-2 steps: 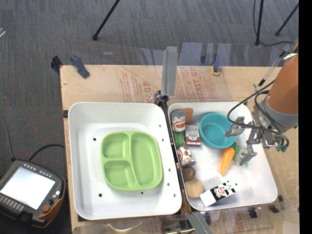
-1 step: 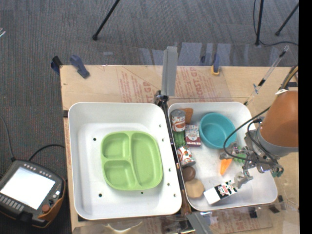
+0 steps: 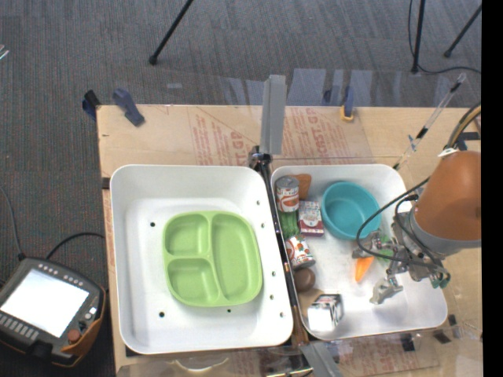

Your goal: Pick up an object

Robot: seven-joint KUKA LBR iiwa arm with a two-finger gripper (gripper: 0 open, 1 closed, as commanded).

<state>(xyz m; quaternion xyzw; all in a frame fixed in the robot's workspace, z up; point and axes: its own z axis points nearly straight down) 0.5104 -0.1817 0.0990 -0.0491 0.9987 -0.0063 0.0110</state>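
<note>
Pincer low beside carrot

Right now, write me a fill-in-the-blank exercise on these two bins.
1. The green divided plate lies in the ____ bin.
2. The bowl in the right bin is ____ in colour.
3. The gripper hangs over the ____ bin, beside the orange carrot.

Missing words: left; teal; right
</note>
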